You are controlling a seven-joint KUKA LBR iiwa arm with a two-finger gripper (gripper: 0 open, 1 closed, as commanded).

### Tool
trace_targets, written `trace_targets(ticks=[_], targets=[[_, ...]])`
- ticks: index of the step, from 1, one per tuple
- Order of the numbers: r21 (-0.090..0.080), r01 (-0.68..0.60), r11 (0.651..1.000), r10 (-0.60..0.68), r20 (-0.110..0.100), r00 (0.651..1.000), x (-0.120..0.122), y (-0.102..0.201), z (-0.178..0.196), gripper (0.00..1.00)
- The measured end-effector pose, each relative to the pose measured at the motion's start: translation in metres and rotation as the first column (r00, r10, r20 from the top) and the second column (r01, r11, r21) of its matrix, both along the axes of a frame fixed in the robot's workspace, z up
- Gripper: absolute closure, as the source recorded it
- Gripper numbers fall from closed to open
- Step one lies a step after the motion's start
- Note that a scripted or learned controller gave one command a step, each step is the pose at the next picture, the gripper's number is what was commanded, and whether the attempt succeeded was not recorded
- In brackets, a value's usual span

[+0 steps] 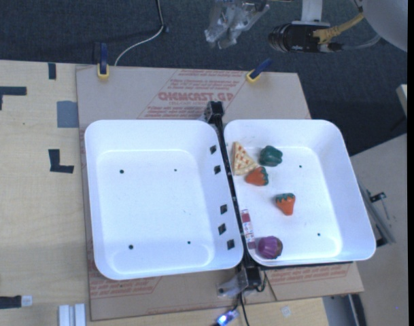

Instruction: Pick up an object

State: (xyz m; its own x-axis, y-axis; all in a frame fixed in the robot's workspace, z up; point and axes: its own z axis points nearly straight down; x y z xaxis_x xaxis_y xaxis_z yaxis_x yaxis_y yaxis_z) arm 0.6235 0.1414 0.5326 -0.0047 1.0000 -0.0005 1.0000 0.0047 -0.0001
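Observation:
The right bin (322, 182) holds several small toy foods. A tan waffle-patterned wedge (241, 157) leans by the divider. Next to it are a green pepper (270, 156) and a red-orange piece (257, 176). An orange carrot-like piece with a green top (285, 203) lies near the middle. A purple round piece (268, 247) rests at the near rim, beside a thin striped stick (246, 224). My gripper (223, 31) hangs high above the bench's far edge, well behind both bins and far from every object.
The left bin (149, 202) stands beside the right one on a cardboard sheet (193, 97) held by two clamps (102, 65). Black clips (224, 209) run down the seam between the bins. A white cable (135, 45) trails at the back left.

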Motion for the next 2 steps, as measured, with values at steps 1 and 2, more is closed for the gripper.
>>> trace_targets(ticks=[1,2], targets=[[0.0,0.0,1.0,0.0,-0.001,1.0,0.046,0.051,0.0,1.0],[0.001,-0.001,1.0,0.001,-0.001,1.0,0.044,0.095,0.001,1.0]])
